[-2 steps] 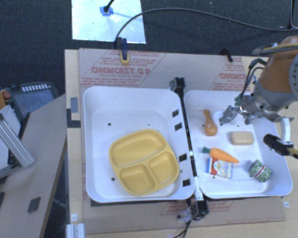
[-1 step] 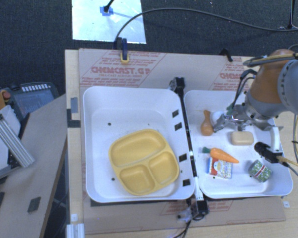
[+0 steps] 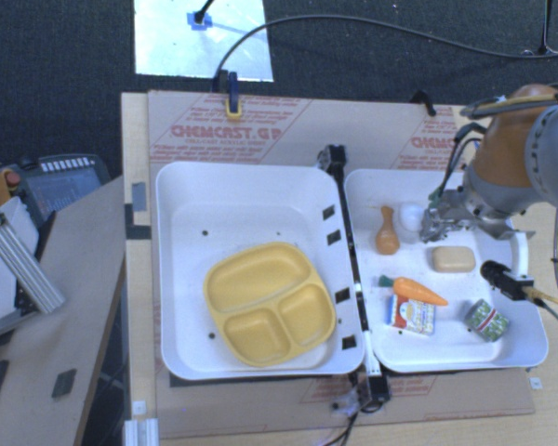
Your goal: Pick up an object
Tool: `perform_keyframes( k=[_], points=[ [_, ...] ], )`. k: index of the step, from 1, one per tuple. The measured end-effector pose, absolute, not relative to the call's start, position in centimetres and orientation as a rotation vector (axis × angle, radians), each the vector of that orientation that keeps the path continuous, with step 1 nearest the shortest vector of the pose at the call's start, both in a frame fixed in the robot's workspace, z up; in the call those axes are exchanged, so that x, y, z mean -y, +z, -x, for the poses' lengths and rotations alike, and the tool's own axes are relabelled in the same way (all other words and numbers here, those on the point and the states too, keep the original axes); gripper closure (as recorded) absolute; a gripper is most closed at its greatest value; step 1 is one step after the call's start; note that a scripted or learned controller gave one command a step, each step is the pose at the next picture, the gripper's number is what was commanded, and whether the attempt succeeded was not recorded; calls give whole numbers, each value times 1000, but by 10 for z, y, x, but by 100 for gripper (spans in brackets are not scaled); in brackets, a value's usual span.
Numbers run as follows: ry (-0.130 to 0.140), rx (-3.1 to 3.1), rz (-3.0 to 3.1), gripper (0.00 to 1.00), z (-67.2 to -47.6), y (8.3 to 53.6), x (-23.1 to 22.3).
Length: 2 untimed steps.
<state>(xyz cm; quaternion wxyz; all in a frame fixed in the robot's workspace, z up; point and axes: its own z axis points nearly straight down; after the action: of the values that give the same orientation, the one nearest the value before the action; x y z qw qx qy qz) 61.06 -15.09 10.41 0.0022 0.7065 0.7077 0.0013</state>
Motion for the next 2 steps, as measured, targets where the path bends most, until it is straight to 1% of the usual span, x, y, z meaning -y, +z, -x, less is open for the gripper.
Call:
perform_keyframes(
  k=[1,2],
  points=[
    [5,-2223,-2214,100,-614,150,144],
    [7,-2223,-2210,100,-624,202,139]
  ],
)
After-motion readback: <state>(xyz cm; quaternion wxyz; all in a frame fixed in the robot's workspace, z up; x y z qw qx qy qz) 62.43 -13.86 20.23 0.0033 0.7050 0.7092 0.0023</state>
